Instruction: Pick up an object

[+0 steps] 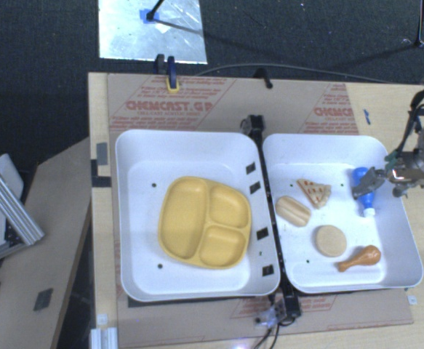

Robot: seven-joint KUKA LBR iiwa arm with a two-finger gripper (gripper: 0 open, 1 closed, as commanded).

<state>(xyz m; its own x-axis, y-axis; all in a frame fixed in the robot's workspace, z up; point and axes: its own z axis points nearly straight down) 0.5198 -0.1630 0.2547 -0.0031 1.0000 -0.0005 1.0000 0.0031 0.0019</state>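
Gripper (366,184), jaws' state indiscernible, sits at the blue bottle (363,193) at right bin's (399,267) right edge, mid-frame; likely light, rigid, slick plastic, best pinched across its body.

I see five small pieces in the right bin (397,264), and I place each against it. A blue object (364,191) sits near the bin's right wall, partly covered by the pincer (368,184); I cannot tell if it is gripped. A tan wedge with holes (314,192) lies flat toward the bin's upper middle. A tan bread-like roll (293,210) lies by its left wall. A round beige disc (330,240) lies flat near the centre. A brown drumstick (359,258) lies on its side near the lower right corner.
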